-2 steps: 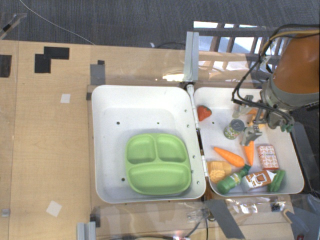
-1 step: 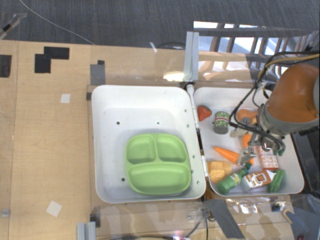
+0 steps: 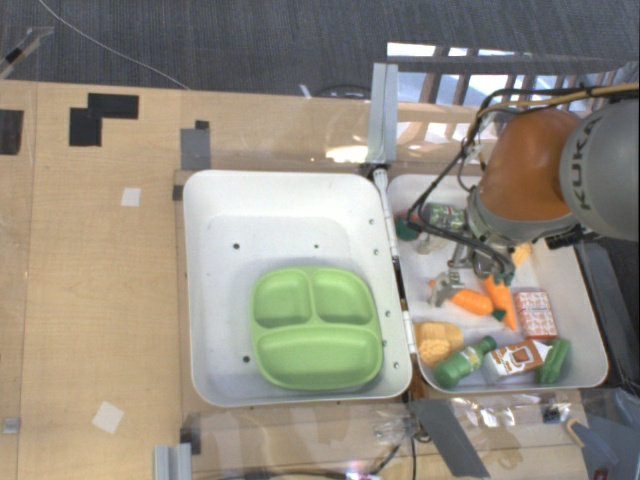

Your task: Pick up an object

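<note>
Over the right bin (image 3: 596, 368) your gripper (image 3: 470, 268) hangs low by the orange carrots (image 3: 474, 303) — jaw state I cannot tell — nothing lifted, so the pick's all ahead.

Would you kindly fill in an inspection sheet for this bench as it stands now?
Surface: wooden bench bearing two white bins side by side.
Job's things: right bin holds two toy carrots, a yellow corn piece, a green bottle, two small cartons and a green vegetable.
Clutter: a green divided plate lies in the left bin.
Grippers: gripper hangs over the right bin, above the carrots.
Cables: black and yellow cables run along the arm; a thin cable crosses the floor.
Surroundings: dark carpet.
</note>
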Robot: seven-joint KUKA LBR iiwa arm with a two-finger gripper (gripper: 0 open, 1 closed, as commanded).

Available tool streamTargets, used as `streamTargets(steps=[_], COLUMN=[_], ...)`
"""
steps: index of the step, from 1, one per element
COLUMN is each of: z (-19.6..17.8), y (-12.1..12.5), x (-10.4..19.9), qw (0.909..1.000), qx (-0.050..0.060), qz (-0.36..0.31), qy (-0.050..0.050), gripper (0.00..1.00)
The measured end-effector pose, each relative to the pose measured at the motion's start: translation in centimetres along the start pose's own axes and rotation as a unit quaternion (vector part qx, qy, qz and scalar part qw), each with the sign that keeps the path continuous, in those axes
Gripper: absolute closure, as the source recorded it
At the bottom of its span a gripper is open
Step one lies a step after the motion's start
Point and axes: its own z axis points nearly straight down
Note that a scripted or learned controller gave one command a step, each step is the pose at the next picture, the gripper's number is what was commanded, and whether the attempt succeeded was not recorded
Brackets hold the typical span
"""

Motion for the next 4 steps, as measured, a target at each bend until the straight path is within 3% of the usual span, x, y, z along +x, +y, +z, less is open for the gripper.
streamTargets(steps=[1, 2, 3, 4], z=[-1.5, -15.8, -20.3, -20.5], y=[0.1, 3.2, -1.3, -4.8], x=[-0.5, -7.3, -8.3, -8.4], qw=[1.0, 0.9907, 0.9706, 0.9415], qx=[0.0, 0.0, 0.0, 0.0], qz=[-0.003, -0.136, -0.241, -0.337], qy=[-0.008, -0.003, 0.001, 0.001], gripper=[1.0, 1.0, 1.0, 1.0])
